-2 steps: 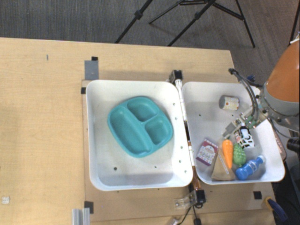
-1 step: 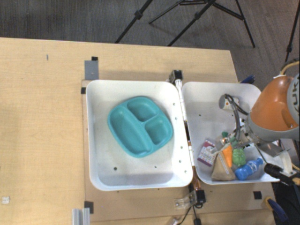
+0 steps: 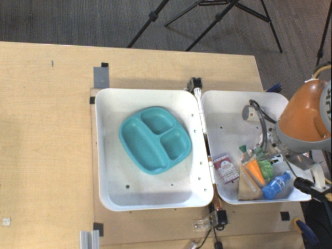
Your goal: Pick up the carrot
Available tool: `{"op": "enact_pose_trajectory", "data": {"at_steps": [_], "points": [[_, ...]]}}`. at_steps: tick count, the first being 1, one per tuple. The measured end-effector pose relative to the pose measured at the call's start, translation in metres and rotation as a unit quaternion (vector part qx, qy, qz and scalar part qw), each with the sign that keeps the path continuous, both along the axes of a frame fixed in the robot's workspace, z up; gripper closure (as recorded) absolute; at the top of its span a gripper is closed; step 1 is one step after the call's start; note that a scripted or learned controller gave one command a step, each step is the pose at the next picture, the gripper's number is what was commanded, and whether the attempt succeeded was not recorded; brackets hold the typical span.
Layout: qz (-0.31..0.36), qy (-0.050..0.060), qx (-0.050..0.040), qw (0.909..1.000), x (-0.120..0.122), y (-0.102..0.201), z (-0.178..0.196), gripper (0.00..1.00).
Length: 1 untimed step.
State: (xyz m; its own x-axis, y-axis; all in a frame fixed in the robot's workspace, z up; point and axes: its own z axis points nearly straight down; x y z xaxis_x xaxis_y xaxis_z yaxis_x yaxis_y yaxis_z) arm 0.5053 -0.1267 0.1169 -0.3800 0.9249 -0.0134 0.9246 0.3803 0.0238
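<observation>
Camera view | my end effector (image 3: pixel 259 152) hovered over carrot (image 3: pixel 255 171) (crowded right bin (image 3: pixel 228 105)) | grip state: could not tell

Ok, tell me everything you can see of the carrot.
The carrot is a small orange toy, plastic by its look, with a green tuft at its upper end. It lies tilted in the right bin, near the front right corner, among a blue bottle, a green item and a tan packet. The gripper is just above it.
</observation>
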Motion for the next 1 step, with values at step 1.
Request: {"op": "enact_pose_trajectory", "data": {"at_steps": [1], "points": [[-0.075,0.009,0.0029,0.9972,0.0793,0.0763,0.0905,1.0]]}}
